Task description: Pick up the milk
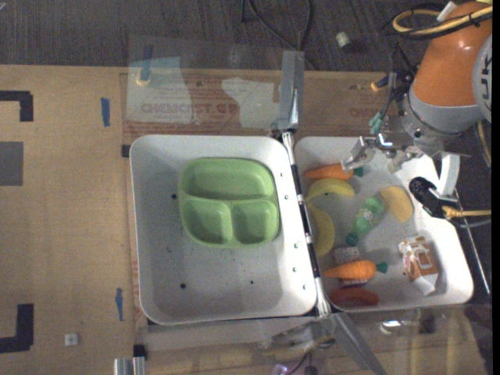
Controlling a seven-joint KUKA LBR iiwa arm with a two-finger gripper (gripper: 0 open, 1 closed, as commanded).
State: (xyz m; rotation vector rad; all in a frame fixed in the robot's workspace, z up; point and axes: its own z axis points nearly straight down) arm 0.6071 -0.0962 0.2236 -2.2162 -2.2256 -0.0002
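The milk (419,261) is a small white carton with orange print, lying on its side near the front right corner of the right bin (461,287). My gripper (382,155) hangs over the far part of that bin, well behind the milk and a little to its left. Its fingers (356,157) stand open with nothing between them. The orange-banded wrist rises above it at the right.
The right bin also holds a carrot (331,172), two bananas (331,188), a green bottle (366,217), a yellow slice (398,203), a second carrot (356,269) and a red item (353,296). A green divided plate (229,201) sits in the left bin (156,272).
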